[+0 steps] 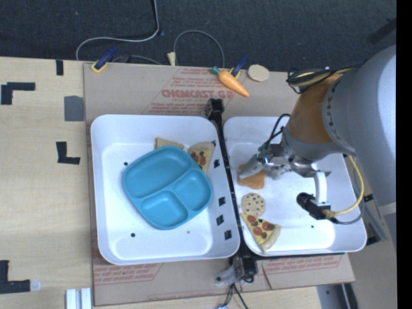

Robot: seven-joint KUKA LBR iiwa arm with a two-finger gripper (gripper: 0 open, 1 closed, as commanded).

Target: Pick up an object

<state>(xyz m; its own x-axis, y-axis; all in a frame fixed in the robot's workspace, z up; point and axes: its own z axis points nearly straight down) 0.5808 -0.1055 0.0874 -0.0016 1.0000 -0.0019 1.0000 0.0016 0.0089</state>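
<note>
Cardboard (pixel 187 95) printed "CHEMCAST" in red, toy carrot (pixel 232 83) on it

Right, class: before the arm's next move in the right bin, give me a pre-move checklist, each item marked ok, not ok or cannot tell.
1. End effector is over the right bin: ok.
2. Orange wedge lies right at its tip: ok.
3. Wedge actually gripped: cannot tell.
4. Cookie and pizza slice lie apart from the tip: ok.
5. Blue tray sits in the left bin, out of the way: ok.
</note>
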